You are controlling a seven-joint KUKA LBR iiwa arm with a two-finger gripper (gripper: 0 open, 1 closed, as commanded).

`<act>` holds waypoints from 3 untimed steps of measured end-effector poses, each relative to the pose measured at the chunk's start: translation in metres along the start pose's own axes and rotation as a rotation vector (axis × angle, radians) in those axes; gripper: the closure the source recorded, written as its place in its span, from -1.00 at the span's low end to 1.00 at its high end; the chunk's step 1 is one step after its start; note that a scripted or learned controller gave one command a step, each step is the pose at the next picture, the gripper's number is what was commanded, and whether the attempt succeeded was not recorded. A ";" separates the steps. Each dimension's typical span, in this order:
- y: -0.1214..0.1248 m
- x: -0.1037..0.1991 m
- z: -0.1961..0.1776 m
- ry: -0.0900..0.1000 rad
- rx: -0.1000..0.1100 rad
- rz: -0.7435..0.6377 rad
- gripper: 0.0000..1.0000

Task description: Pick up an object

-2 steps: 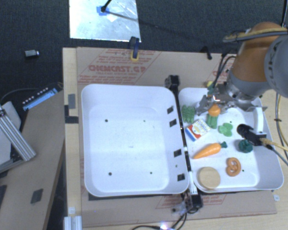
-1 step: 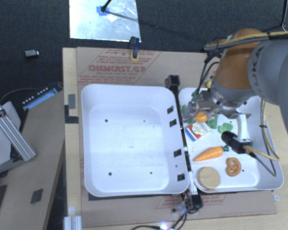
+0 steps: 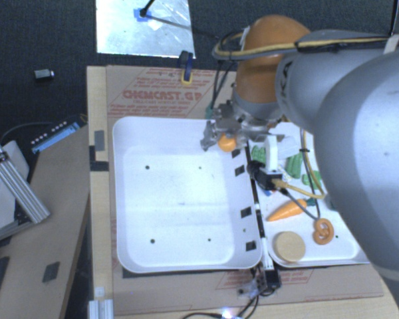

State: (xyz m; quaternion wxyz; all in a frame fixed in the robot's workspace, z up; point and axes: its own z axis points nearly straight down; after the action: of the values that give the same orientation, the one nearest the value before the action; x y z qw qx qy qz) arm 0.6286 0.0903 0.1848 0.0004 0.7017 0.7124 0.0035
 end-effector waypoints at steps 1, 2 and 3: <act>0.042 0.050 0.016 -0.001 0.002 0.006 1.00; -0.007 0.033 0.033 -0.005 0.009 0.015 1.00; -0.031 0.055 0.004 -0.003 0.006 0.010 1.00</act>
State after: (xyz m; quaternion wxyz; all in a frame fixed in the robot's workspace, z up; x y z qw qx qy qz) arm 0.5971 0.1453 0.1804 -0.0006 0.7053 0.7089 0.0001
